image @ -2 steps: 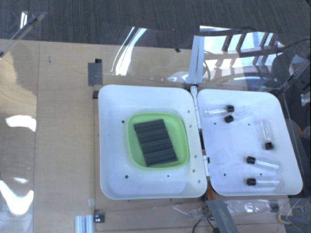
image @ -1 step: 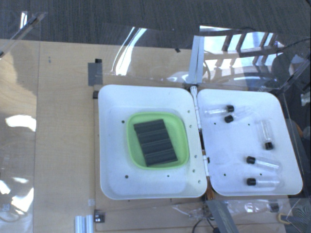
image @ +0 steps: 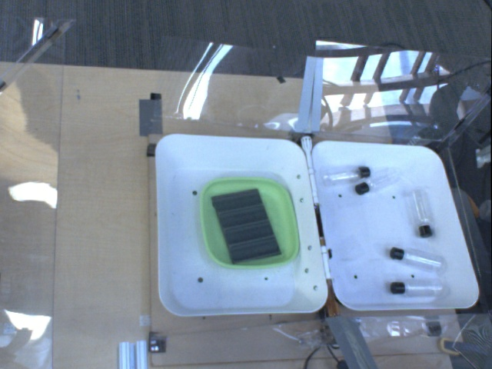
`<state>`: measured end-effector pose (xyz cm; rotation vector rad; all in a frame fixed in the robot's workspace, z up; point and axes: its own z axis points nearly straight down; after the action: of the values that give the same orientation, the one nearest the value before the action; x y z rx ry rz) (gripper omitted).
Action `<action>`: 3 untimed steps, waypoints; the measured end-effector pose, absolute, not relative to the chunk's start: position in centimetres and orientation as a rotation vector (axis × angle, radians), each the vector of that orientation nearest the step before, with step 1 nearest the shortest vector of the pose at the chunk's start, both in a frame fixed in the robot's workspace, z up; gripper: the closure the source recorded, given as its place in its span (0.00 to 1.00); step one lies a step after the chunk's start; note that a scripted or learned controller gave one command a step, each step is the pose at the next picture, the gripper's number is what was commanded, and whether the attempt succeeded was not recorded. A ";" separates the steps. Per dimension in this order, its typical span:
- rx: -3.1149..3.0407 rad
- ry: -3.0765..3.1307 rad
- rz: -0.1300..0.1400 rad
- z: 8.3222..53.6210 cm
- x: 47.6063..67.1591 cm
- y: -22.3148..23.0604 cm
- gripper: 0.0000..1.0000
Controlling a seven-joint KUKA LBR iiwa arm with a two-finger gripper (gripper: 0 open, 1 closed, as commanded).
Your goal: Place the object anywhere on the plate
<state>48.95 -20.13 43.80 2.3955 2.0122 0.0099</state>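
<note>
Dark ribbed block [image: 245, 226] lies on green plate [image: 287, 206] in left bin [image: 177, 283]; capped vials [image: 415, 260] in right bin [image: 453, 283]; no legible markings.

A dark grey ribbed block [image: 245, 226] lies flat and slightly askew on the green square plate [image: 211, 241] in the left bin.

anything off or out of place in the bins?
Nothing is spilled or damaged. A dark ribbed block lies slightly askew on the green plate in the left bin; five clear black-capped vials lie scattered in the right bin.
</note>
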 end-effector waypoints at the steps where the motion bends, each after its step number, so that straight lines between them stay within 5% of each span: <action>1: 2.396 2.012 0.010 43.8 49.0 -20.1 0.00; 3: 2.396 2.012 0.010 43.8 49.0 -20.1 0.00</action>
<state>48.95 -20.13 43.79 2.3956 2.0123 0.0098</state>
